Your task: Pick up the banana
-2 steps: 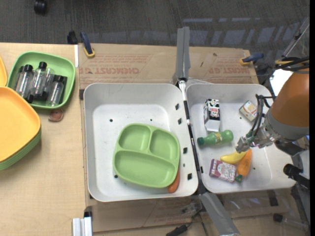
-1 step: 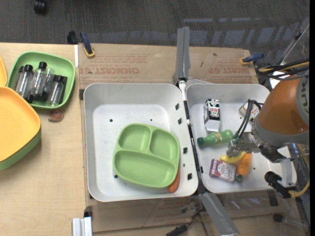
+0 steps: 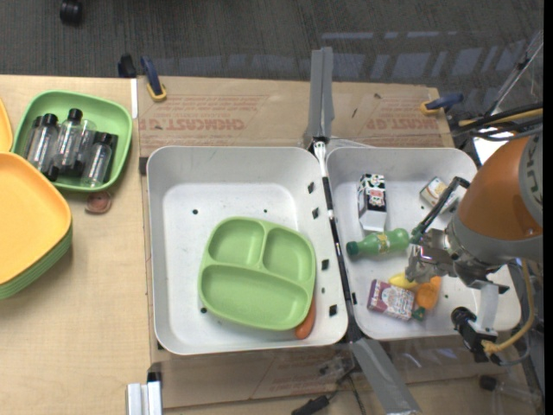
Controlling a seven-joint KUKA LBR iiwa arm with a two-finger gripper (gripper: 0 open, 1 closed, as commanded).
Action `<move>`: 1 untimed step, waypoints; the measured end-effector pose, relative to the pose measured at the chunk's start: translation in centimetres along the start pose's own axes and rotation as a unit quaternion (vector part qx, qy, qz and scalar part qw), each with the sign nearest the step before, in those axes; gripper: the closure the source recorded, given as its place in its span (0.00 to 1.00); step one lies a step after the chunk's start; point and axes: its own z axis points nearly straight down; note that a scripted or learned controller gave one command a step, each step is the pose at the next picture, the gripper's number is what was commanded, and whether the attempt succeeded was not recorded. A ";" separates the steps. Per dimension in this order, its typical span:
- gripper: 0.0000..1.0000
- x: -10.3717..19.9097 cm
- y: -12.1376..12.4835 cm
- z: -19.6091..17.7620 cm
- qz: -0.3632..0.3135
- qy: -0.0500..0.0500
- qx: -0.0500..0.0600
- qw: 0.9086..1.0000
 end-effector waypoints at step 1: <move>1.00 0.1 0.2 0.4 -0.111 0.000 -0.005 0.994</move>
